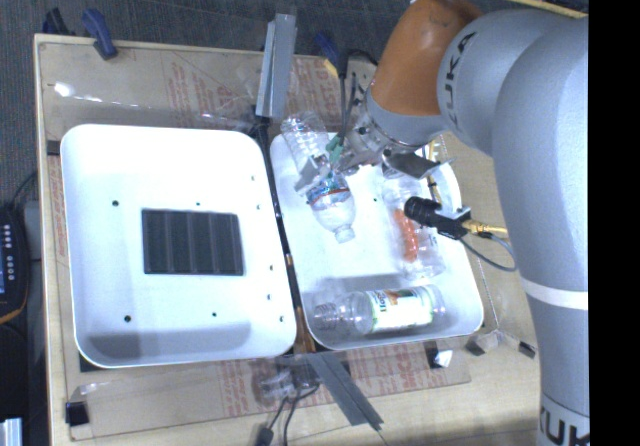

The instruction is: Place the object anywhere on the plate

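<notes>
your gripper [335, 156] sits low in the right bin [462, 319], right at a clear water bottle [318, 179], likely lining up a grasp; whether it grips, i cannot tell. the dark ridged plate [192, 241] waits in the left bin [90, 164]. the wrist hides the contact, and clear plastic blurs bottle edges.

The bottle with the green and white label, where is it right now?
The bottle with the green and white label lies on its side along the near edge of the right bin, below the blue-labelled bottle.
</notes>
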Available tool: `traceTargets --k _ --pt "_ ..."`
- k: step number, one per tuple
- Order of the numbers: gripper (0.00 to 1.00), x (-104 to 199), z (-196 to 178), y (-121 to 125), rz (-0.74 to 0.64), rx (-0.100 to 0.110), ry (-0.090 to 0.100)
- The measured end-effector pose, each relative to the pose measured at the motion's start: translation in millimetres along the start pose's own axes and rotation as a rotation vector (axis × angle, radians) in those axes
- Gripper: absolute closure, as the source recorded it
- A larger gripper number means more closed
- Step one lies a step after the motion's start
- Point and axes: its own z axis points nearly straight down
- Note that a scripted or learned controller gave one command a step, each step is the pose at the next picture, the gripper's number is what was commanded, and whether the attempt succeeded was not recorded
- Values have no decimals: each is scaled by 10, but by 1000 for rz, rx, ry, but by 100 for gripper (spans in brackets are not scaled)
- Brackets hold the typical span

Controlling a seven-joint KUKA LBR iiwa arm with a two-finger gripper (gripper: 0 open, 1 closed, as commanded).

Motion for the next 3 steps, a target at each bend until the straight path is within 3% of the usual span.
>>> traceTargets --k 1,2,3 --pt "100 685 31 -131 -373 1 0" --pt "100 1478 35 -23 -322 2 0" --pt "100 1798 -283 178 -393 -1 -1"
